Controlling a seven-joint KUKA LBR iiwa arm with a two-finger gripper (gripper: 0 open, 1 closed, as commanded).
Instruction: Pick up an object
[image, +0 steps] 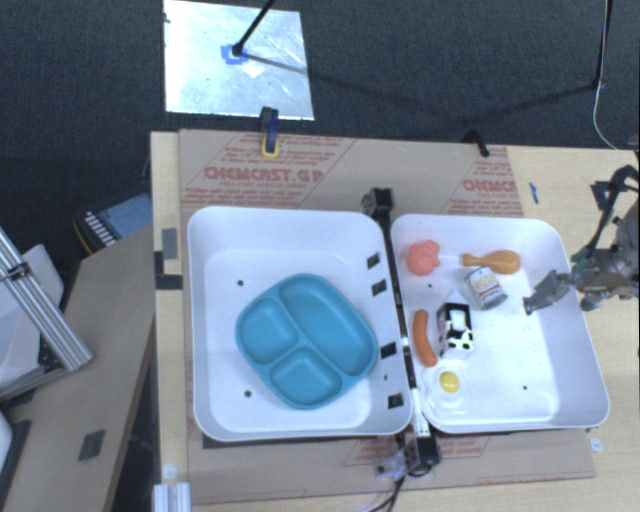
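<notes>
The right bin (560, 400) holds several small items. A pink lump (423, 257) lies at its back left, with an orange drumstick-shaped toy (492, 262) to its right. A small can (487, 288) lies just in front of the drumstick. An orange sausage (425, 337) lies by the left wall, beside a black-and-white toy (457, 331). A fried-egg toy (449, 382) sits nearer the front. My gripper (548, 292) reaches in over the bin's right side, right of the can and apart from every item.
The left bin (215, 300) holds a blue divided plate (305, 340). Black clips run along the divider (395, 300) between the bins. The arm's wrist (610, 268) hangs over the right rim. A brown board (330, 170) lies under both bins.
</notes>
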